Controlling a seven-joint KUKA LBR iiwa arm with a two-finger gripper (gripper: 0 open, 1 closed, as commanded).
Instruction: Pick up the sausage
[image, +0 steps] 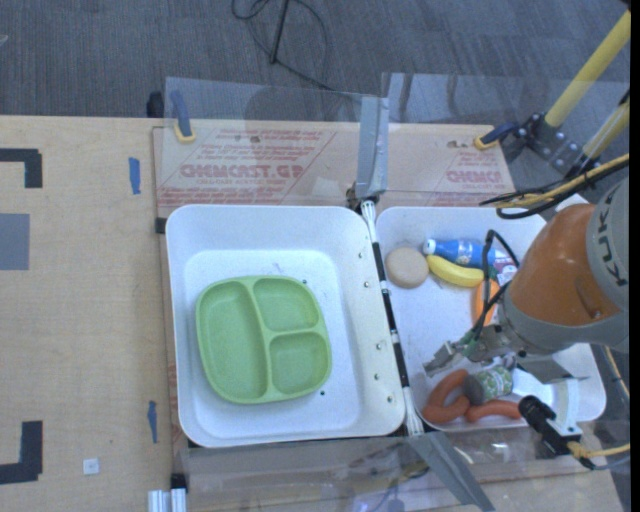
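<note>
Crosswise, curved sausage (458, 398), long axis left-right, below fingers (470, 352)

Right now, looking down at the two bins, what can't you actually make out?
- Gripper: too small and cluttered to read how its fingers stand.
- Sausage: its right part is covered by the gripper.
- Bottle: its right end is hidden behind the arm.
</note>
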